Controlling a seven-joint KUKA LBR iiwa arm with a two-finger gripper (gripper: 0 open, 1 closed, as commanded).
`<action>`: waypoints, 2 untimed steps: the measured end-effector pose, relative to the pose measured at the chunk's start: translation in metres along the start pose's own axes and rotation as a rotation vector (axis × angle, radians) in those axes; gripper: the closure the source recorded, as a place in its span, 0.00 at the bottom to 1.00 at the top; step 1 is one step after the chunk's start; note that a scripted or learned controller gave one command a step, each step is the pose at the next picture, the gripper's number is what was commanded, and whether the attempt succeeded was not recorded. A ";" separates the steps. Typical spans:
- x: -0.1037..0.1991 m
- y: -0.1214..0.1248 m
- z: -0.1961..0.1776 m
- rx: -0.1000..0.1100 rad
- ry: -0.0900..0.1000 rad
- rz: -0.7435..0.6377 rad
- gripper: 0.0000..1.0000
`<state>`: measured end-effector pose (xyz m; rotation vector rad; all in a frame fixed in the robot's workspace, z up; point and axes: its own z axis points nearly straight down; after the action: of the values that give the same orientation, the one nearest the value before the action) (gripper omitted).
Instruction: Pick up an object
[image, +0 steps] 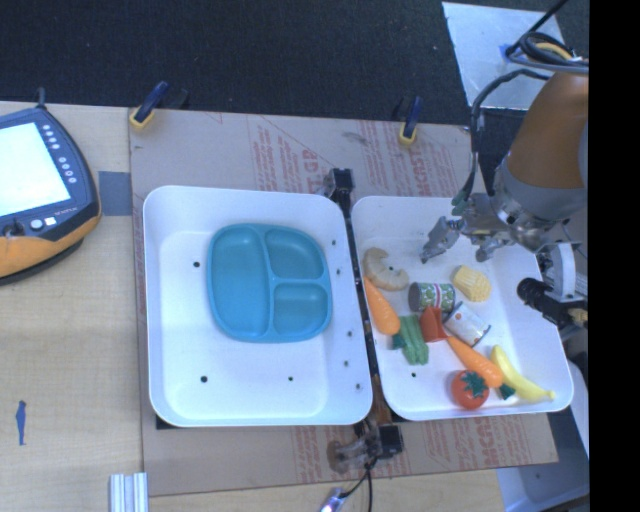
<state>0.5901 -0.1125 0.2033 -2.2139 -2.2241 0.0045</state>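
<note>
My gripper (462, 246) hangs open over the upper part of the right bin (400, 214), with nothing between its fingers. Just below it lie a yellow corn cob (472, 283) and a small green-labelled can (432, 296). Further down the bin hold an orange carrot (381, 308), a green vegetable (412, 341), a second carrot (473, 359), a red tomato (469, 389), a banana (518, 376), a small white bottle (467, 325) and a beige curved piece (382, 267).
The left bin (180, 380) holds a blue divided plate (269, 282). A tablet-like pendant (40, 190) rests on the bench at far left. Clamps (148, 104) hold the cardboard at the back edge.
</note>
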 end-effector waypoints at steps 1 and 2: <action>-0.025 -0.062 0.112 -0.001 -0.001 0.000 0.00; -0.025 -0.062 0.102 0.000 -0.003 -0.005 1.00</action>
<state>0.5277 -0.1382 0.1015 -2.2100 -2.2306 0.0080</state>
